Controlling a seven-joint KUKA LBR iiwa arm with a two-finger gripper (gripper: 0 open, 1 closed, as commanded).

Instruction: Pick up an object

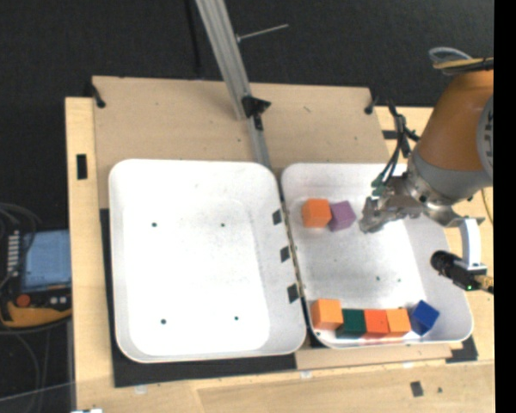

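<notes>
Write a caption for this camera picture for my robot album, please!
The gripper hangs beside a purple block and an orange block in the right bin.

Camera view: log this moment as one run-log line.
phase: approach | hand: low in right bin, beside purple block | purple block: touching orange block | grasp: none seen

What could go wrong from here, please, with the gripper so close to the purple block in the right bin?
1. The purple block touches the orange block, so the gripper, just right of them, might shove both instead of getting hold of one.
2. A push could slide the pair left toward the right bin's wall, where picking is harder.
</notes>
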